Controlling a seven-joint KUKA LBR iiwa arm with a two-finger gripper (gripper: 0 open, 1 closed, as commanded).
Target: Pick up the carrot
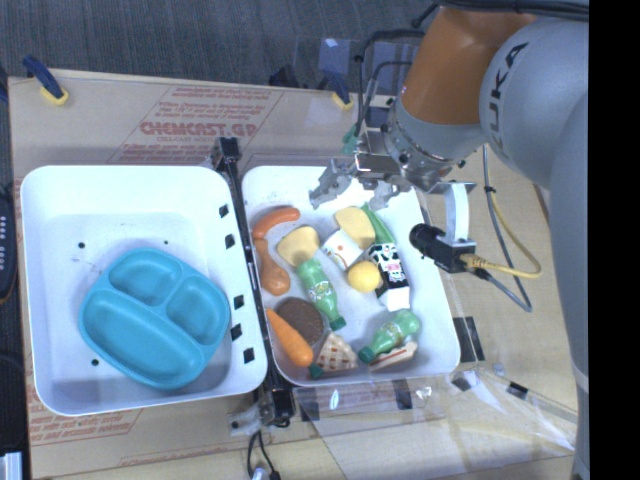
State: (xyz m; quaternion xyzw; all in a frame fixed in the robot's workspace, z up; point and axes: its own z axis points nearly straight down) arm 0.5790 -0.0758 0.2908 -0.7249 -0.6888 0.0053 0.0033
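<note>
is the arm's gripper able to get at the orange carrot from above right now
Probably yes: the orange carrot lies uncovered near the right bin's front left, beside the brown cookie. The gripper hangs over the back, so it must cross.

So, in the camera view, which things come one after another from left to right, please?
Blue plastic divided tray → black divider strip between the bins → orange carrot → green bottle with white label → yellow lemon → black-and-white carton.
</note>
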